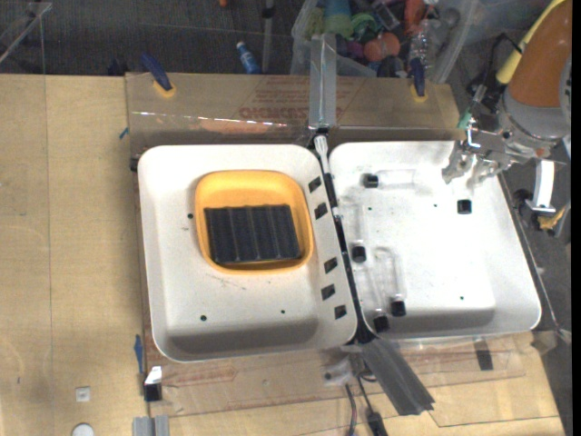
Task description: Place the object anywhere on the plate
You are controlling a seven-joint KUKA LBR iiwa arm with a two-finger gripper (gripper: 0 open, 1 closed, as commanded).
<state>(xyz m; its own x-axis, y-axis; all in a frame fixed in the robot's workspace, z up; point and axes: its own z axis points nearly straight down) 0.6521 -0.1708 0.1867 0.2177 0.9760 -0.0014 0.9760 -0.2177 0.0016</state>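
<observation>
I'm looking down on the two shallow white bins, and I'm taking the grey divider strip [325, 216] between them as my landmark. Just left of that strip, in the left white bin [172, 243], the rounded yellow-orange plastic plate [251, 187] is sitting flat. A dark ribbed rectangular object [251, 232] is lying on it, covering most of the plate's middle and front and leaving the yellow rim showing all round.

Right of the strip, the right white bin [454, 271] is carrying a few small dark specks and some clear, hard-to-read shapes close beside the strip.

Further right from the strip, over the far right corner of that bin, the two-finger metal gripper [472, 163] is hanging at the end of the grey arm with its orange band [549, 57]. I am seeing nothing between its fingers, and they look parted, so I'm reading it as released. It is well apart from the plate.

Beyond the far end of the strip, a clear tub of coloured toys [386, 12] is standing behind the bins.
</observation>
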